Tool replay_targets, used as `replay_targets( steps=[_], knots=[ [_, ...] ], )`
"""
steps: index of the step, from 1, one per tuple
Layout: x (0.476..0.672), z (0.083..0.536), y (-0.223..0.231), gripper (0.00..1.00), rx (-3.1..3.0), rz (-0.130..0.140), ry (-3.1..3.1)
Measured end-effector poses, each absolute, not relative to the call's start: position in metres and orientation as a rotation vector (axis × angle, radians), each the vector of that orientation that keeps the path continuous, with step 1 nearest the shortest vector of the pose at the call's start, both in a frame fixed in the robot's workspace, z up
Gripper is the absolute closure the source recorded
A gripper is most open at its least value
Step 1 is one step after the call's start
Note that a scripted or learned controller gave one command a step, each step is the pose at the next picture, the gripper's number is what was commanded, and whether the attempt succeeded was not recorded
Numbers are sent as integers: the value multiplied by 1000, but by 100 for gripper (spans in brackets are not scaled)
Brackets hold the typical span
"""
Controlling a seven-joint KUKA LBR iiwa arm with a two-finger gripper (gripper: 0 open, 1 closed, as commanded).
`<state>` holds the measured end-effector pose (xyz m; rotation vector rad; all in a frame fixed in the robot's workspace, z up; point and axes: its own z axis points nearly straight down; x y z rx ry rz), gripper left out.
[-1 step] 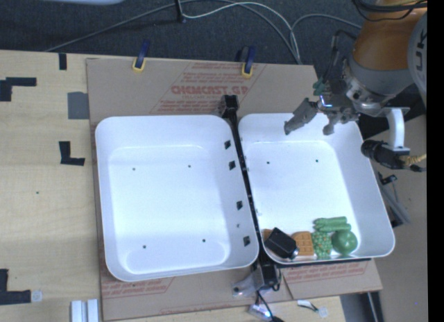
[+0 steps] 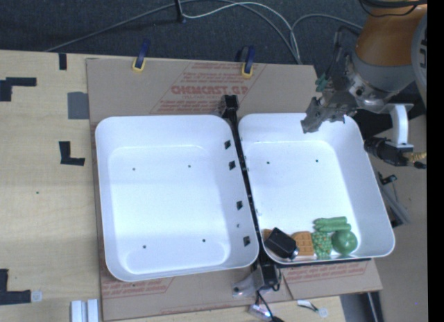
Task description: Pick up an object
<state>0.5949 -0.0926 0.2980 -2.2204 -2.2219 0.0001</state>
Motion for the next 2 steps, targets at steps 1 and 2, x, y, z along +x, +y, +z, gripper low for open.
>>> replay_targets(
  steps=[1,2],
  knots=[
    [610,210,-98,100,-2217,9,-2217],
    [560,205,-90,100,-2221,1,-2221]
  ],
)
